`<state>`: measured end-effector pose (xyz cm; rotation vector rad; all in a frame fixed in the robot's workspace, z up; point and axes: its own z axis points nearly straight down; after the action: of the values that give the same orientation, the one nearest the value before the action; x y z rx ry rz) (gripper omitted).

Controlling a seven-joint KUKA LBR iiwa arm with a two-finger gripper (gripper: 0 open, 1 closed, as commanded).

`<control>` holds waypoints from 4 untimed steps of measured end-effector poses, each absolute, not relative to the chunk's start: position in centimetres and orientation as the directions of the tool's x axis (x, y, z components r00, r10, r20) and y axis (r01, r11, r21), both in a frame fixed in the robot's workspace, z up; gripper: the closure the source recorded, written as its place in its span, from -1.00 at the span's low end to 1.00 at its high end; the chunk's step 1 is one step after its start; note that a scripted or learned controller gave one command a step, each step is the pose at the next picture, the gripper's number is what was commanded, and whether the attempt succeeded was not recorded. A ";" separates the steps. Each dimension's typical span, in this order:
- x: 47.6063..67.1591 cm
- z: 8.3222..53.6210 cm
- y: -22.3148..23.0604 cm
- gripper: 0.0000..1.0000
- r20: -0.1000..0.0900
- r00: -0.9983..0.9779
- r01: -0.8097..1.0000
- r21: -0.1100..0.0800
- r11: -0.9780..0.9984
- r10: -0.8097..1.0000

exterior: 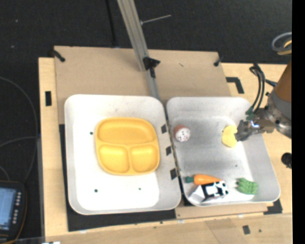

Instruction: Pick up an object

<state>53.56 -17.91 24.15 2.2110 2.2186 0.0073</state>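
The two-finger gripper (pixel 242 130) sits over the right part of the right bin, and its dark tip touches the right edge of a small yellow rounded object (pixel 229 136), maybe a toy lemon. It is not possible to tell from this slanted view if the object is really between the jaws or only beside them, and if the jaws are apart or together.

The grey arm with the orange band (pixel 280 101) comes in from the right edge and leans down and to the left toward the bin, with black cables looping above the wrist.

The wooden bench (pixel 132 70) carries both bins. The left shallow white bin (pixel 81 151) holds a yellow plastic plate with three compartments (pixel 127 145), lying flat near its middle. The right shallow white bin (pixel 213 111) holds the smaller things. The yellow object lies in its upper right area, well apart from the others. An orange toy carrot (pixel 206 179) lies near the front wall, and just beside it, at the front, is a black and white toy (pixel 214 190). A green leafy toy (pixel 247 186) is in the front right corner. A small white ball with red spots (pixel 182 133) rests near the left wall of this bin.
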 end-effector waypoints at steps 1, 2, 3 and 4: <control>53.7 25.7 -18.0 1.00 -0.001 -0.005 1.000 0.004 0.005 1.000; 53.5 26.3 -12.1 1.00 0.001 -0.008 1.000 0.003 0.008 1.000; 53.3 24.9 -7.1 1.00 0.000 -0.007 1.000 0.001 0.007 1.000; 53.6 23.8 -1.4 1.00 0.001 -0.007 1.000 0.000 0.007 1.000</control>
<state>53.56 -1.38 23.83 2.2142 2.2291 0.0016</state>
